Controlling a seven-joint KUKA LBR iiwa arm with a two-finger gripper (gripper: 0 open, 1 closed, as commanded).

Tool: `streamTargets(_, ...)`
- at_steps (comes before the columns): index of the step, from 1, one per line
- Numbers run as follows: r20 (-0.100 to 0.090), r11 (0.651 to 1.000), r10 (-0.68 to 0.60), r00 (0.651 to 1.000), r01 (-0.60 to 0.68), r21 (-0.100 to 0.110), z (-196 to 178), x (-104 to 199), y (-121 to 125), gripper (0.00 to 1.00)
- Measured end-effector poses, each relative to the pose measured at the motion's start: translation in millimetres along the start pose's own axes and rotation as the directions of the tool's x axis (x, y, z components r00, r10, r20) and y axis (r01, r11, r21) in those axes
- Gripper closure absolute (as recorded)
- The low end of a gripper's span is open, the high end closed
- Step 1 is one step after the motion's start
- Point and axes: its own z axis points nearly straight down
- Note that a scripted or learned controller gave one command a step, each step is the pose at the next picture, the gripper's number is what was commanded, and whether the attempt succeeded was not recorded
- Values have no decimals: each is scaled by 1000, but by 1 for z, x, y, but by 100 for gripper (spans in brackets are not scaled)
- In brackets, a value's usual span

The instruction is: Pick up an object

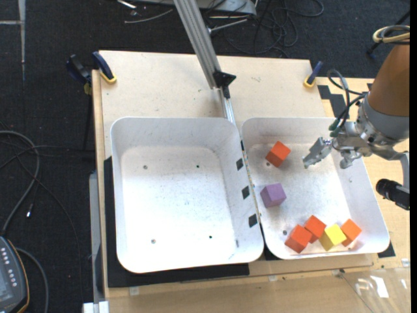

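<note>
An orange cube (pixel 278 154) lies in the right bin (pixel 365 194), near its back, with a purple cube (pixel 273 194) just in front. Three orange cubes (pixel 315 226) and a yellow cube (pixel 333 236) cluster at the front rim. The gripper (pixel 331 154) hovers beside the orange cube, jaws spread, pinching nothing. The left bin (pixel 120 175) adjoins on the table (pixel 163 87).
</note>
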Motion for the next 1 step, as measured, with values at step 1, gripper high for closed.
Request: streamTargets(1,1,1000,-3,1000,3,-1,159,7,39,0)
